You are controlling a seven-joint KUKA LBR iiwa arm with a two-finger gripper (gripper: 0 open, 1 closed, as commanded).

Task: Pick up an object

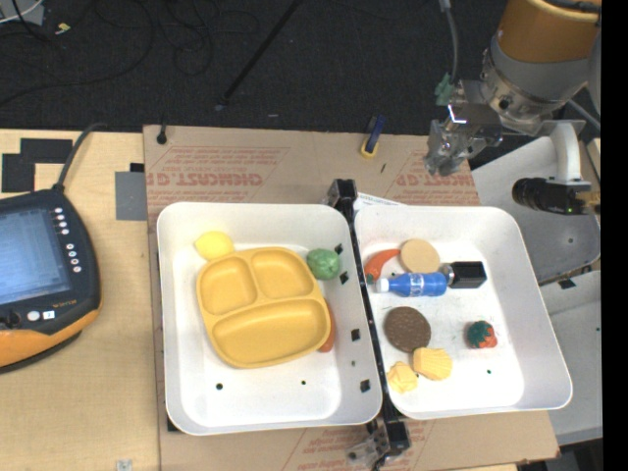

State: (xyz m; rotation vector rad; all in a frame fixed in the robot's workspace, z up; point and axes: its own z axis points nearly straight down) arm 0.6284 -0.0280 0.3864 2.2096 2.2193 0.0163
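Observation:
My gripper (446, 155) hangs above the bench behind the right bin (535, 361), beyond its far rim, with nothing visible between its fingers. In the right bin lie a blue bottle (417, 285), a tan round piece (420, 256), an orange curved piece (378, 260), a black block (468, 274), a brown disc (406, 329), two yellow pieces (422, 368) and a small red-and-green item (480, 335). The left bin (186, 361) holds a yellow divided tray (262, 304), a yellow lemon (213, 244) and a green ball (323, 262).
A tablet-like pendant (39, 268) sits on the bench at the far left. A small blue-and-yellow item (371, 137) lies on the cardboard behind the bins. A black clamp (342, 194) joins the bins at the back.

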